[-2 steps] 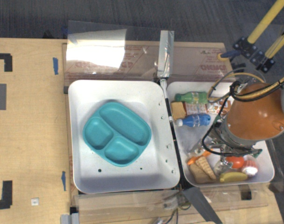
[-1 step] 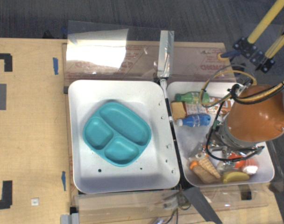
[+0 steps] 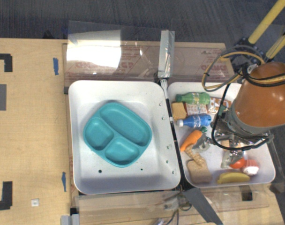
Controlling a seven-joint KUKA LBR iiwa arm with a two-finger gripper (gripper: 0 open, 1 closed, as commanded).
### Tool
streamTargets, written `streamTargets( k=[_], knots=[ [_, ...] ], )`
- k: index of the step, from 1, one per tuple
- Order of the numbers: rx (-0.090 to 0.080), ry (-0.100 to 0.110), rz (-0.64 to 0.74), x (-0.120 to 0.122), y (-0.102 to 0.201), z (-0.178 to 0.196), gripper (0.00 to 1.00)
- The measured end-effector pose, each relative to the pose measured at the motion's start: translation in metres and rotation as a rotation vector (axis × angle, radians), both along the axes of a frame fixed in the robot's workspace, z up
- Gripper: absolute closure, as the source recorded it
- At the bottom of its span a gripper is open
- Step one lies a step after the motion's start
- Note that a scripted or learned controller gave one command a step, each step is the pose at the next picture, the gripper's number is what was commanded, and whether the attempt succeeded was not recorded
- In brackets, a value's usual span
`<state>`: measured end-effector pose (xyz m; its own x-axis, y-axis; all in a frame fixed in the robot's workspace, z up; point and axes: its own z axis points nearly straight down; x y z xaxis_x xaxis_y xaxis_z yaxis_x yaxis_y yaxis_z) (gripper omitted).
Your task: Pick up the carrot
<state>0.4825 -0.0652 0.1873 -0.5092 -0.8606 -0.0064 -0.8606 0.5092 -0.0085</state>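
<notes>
1. Two bins are sitting side by side, and the carrot [image 3: 191,139] is lying in the right bin [image 3: 269,170], near its left wall, tilted with its green top pointing toward the arm.
2. The gripper [image 3: 229,146] is hanging low over the middle of that bin, just right of the carrot. I'm not seeing the fingers well enough under the wrist, so I can't tell how far open it is or whether it's got anything — nothing orange is showing between them.
3. Clutter is looking like the main risk. A blue bottle [image 3: 195,121] is lying just above the carrot, and a brown bread-like piece [image 3: 197,162] is sitting right below it — a slightly off descent is probably grabbing or shoving one of those instead.
4. The carrot is tapering and lying at a slant, so I'm guessing a pinch near the thin end is likely squirting it out sideways.
5. The teal divided plate [image 3: 116,133] in the left bin [image 3: 86,177] is staying out of this — well apart.
</notes>
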Motion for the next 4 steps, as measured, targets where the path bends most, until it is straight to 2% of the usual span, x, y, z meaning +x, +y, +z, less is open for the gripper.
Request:
streamTargets(
  k=[1, 2, 3, 4],
  knots=[
    [0.002, 0.002, -0.073, 0.033, -0.031, -0.085, 0.0],
    [0.0, 0.004, 0.22, 0.136, -0.07, -0.1, 0.0],
    [-0.001, 0.026, -0.282, 0.154, -0.037, -0.101, 0.0],
    [-0.001, 0.006, 0.493, 0.175, -0.036, -0.101, 0.0]
  ],
)
